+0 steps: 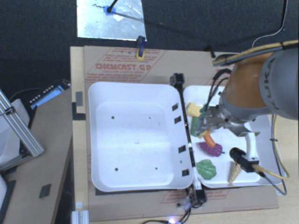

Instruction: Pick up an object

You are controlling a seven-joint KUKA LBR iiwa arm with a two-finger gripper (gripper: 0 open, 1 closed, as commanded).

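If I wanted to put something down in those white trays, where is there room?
The left bin has a wide bare floor from wall to wall. The right bin is crowded: yellow piece, orange piece, purple piece and green piece cluster by the divider, under the arm.

You see two white bins [135, 92], a yellow toy [193, 109], an orange carrot [210, 138], purple grapes [211, 149], and a green leafy piece [206, 169].

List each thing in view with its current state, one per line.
Gripper: low in the right bin, over the toys.
Right bin: holds toys.
Yellow piece: lying by the divider.
Orange carrot: lying tilted.
Purple piece: lying flat.
Green piece: lying flat.
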